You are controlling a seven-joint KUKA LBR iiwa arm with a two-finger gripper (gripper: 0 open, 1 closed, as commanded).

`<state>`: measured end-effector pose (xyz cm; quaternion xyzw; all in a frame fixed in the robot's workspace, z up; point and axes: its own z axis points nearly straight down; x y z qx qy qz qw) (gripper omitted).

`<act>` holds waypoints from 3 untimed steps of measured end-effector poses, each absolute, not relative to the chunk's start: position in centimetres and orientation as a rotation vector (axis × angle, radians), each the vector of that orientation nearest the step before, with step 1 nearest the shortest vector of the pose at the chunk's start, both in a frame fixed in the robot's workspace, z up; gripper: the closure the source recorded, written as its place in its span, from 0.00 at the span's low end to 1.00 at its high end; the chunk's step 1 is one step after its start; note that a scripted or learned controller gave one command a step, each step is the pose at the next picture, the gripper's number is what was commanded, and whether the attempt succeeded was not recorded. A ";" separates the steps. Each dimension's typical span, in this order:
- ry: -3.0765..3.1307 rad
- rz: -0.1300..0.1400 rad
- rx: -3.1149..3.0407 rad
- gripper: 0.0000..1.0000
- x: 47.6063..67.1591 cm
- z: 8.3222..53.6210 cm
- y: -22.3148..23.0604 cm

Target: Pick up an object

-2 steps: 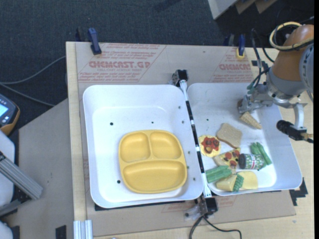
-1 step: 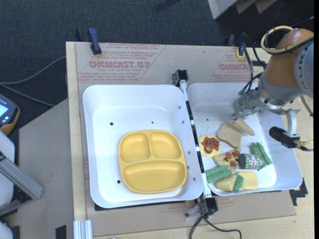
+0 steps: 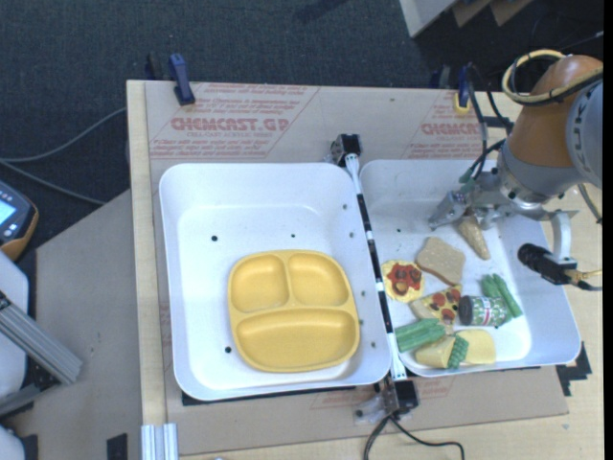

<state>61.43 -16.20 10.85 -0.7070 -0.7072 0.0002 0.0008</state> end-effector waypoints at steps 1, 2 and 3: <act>-2.225 -0.002 -2.223 1.00 61.5 12.0 -16.2; -2.223 -0.001 -2.214 1.00 57.6 14.8 -10.6; -2.220 0.001 -2.220 0.00 57.7 14.6 -10.9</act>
